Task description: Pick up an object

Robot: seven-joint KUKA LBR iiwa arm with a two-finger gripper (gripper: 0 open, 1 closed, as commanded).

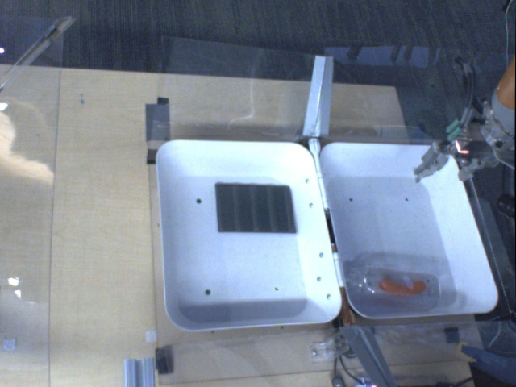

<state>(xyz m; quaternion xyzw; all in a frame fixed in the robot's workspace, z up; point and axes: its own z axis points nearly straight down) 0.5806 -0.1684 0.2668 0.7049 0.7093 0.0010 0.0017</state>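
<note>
A clear plastic bottle with an orange piece inside (393,285) lies on its side near the front edge of the right bin (379,176). My gripper (446,164) hangs at the right bin's far right corner, well apart from the bottle. Its two fingers are spread, and nothing is between them. A dark ribbed rectangular pad (255,208) lies flat in the middle of the left bin (181,232).
A metal divider bar (318,95) rises from the junction behind the two bins. Clear panels stand on the wooden bench at left and behind. Cables and brackets sit along the bench's front edge.
</note>
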